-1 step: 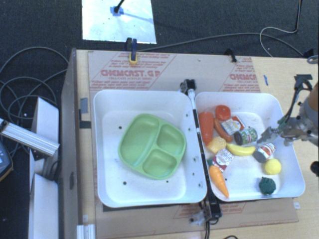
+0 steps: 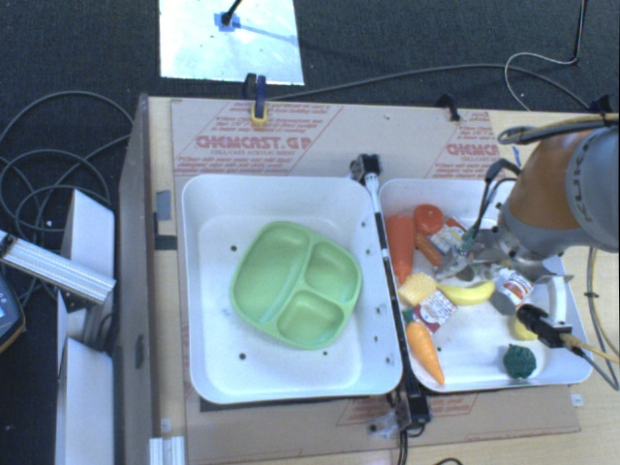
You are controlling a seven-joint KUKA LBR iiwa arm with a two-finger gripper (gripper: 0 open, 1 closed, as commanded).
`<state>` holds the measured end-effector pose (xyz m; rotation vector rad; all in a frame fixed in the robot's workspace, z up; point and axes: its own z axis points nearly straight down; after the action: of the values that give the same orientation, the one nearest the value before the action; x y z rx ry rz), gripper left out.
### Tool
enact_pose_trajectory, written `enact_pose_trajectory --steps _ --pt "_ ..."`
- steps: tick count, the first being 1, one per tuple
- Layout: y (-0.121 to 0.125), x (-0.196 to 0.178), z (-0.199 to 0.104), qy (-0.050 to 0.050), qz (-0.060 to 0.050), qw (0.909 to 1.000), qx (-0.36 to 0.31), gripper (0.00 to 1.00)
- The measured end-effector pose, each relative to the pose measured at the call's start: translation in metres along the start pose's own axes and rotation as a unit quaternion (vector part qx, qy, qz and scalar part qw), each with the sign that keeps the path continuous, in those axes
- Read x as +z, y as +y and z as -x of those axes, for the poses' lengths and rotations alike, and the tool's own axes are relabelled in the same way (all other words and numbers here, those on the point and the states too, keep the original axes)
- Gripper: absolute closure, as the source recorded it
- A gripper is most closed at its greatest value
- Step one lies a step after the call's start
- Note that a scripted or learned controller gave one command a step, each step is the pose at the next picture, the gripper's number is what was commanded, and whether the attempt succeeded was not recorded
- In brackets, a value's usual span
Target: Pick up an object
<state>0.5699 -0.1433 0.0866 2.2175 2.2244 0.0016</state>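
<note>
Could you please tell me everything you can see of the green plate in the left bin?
The green plate is pale green, looks like plastic, and is a rounded square with three compartments, one large and two smaller. It lies flat and face up, turned at an angle, on the floor of the left bin, nearer that bin's right side. Nothing lies in its compartments, and nothing but the bin appears to touch it.

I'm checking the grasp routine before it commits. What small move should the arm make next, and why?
Probably a short descent: the gripper hangs in the right bin just above the banana, with a tomato and carrot nearby. Whether anything is gripped is unclear.
</note>
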Motion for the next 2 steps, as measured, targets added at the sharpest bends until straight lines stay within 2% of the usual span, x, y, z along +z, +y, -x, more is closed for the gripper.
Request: enact_pose_trajectory --steps 1,2 --pt "0.083 0.004 -0.014 0.0 -0.02 0.9998 0.003 0.0" --pt "0.087 0.004 -0.034 -0.007 -0.028 0.9996 0.005 0.0"
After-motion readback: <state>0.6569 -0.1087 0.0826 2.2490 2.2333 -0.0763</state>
